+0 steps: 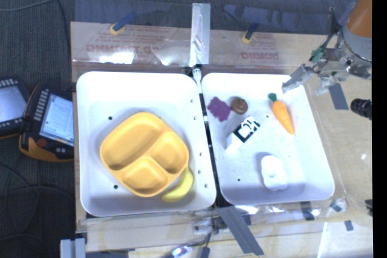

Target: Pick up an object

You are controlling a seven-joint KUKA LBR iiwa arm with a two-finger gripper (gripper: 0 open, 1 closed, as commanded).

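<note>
In the right bin [314, 190] lie an orange carrot [283, 116] with a green top, a purple grape bunch [219, 109], a small brown round thing [239, 106], a white and black box [243, 131] and a white lumpy object [273, 171]. My gripper [307, 84] hangs over the bin's far right corner, just up and right of the carrot. Its fingers are spread apart, open, with nothing between them. The orange band of the arm shows at the top right.
The left bin [91, 93] holds a yellow divided plate [144, 153] with a yellow banana [180, 189] tucked under its near right edge. A teach pendant [45, 124] lies on the floor left of the bench. A clear wall stands behind both bins.
</note>
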